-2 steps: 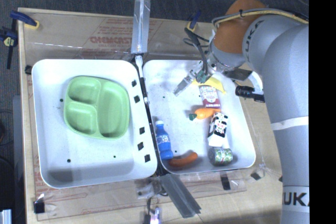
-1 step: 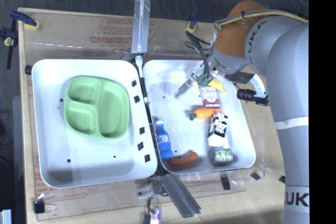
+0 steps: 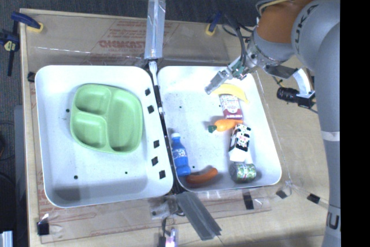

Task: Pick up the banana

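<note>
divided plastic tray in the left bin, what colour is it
Light green; the divided plastic tray shows plainly in the camera view.

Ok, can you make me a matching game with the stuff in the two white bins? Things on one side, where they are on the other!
Things:
1. green plate
2. banana
3. blue bottle
4. green can

Places:
A. right bin, far end, beside the gripper
B. right bin, near right corner
C. left bin
D. right bin, along its left wall

Pairs: 1-C, 2-A, 3-D, 4-B
</note>
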Tool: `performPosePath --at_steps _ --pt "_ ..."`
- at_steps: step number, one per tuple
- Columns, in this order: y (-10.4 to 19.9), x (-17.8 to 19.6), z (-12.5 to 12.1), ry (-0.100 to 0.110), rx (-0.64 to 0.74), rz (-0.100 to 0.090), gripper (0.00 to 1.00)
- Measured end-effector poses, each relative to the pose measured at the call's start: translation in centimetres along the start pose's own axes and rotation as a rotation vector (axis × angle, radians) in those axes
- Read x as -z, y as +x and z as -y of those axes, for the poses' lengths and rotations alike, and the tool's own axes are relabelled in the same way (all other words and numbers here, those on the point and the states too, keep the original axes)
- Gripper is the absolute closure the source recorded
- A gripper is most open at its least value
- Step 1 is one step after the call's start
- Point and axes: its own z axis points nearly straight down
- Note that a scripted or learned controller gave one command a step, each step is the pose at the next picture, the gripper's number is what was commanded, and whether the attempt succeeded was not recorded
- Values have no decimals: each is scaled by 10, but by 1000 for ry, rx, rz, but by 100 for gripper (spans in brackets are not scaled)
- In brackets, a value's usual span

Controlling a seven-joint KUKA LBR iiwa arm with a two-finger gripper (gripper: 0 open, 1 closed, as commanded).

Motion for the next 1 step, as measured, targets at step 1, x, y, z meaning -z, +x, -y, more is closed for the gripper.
performPosePath --at_steps 1 --pt "-7 2 -12 -1 24 0 0"
